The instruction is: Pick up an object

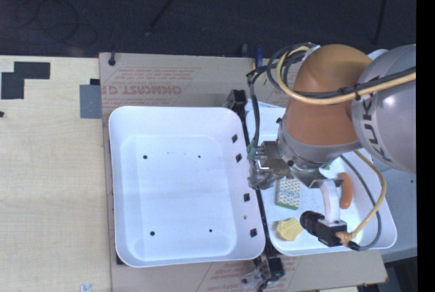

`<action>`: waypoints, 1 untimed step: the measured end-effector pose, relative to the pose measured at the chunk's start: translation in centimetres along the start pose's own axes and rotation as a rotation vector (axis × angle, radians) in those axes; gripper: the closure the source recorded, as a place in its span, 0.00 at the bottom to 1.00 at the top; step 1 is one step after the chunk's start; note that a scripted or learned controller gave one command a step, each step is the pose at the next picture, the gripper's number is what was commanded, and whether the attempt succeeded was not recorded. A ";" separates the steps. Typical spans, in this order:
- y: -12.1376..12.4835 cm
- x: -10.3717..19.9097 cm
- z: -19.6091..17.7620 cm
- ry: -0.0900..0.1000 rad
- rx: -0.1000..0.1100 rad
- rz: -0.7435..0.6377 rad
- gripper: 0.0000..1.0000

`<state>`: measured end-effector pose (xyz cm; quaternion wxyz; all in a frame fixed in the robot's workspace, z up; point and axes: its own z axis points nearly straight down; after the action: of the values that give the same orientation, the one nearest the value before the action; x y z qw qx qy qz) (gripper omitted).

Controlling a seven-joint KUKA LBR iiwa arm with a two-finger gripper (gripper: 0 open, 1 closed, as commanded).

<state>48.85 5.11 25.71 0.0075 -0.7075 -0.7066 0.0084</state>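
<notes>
Though the grey arm covers much of the right white bin, a small pale dotted box lies there, an orange sausage-shaped piece right of it, a yellow crumpled lump nearer. The gripper hangs just left of the box; whether it is open cannot be told.

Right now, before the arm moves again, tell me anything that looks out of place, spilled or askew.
Nothing stands out. The dotted packet, the yellow lump and the orange stick all lie inside the right bin, nothing spilled. The gripper hangs close to that bin's left wall.
</notes>
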 end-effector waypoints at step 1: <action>-1.5 -15.2 -3.1 -0.004 -0.021 0.014 1.00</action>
<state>47.41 -10.07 28.82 -0.0017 -0.7126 -0.7015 0.0024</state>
